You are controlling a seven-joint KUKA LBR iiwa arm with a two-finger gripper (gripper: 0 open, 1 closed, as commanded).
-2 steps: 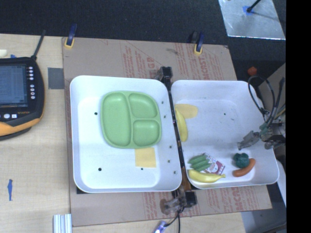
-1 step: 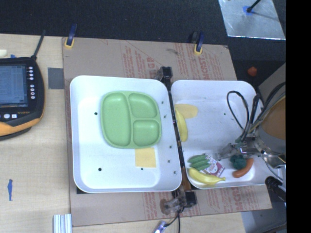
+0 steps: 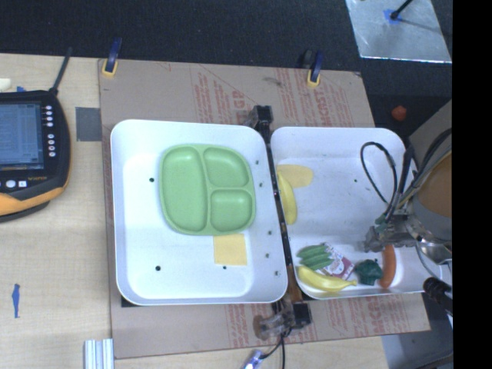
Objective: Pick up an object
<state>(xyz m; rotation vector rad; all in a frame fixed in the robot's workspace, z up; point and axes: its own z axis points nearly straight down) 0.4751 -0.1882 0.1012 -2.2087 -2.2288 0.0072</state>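
**Two bins, and the gripper low at the right bin's near corner**

We see the gripper (image 3: pixel 387 235) hanging over the right bin's (image 3: pixel 338 141) right side, close to its front corner, with black cables looping up behind it. Whether it is released or clenched we cannot tell; it is too small and dark to read.

Just below it lies an orange-red sausage-shaped piece (image 3: pixel 389 267), upright along the bin's front-right corner, very near the tool; we cannot tell whether they touch. Left of that sits a dark green leafy piece (image 3: pixel 370 270), then a small red-and-white item (image 3: pixel 339 266), a green bean pod (image 3: pixel 314 253) and, along the front wall, a yellow banana (image 3: pixel 323 281). A pale yellow flat piece (image 3: pixel 290 184) rests against the bin's left wall, well apart from the cluster.

We find a green divided plate (image 3: pixel 206 188) in the left bin (image 3: pixel 134 267), with a yellow square slice (image 3: pixel 230 249) just beside its front edge. Farther left, on the bench, lies a teach pendant (image 3: pixel 27 152).
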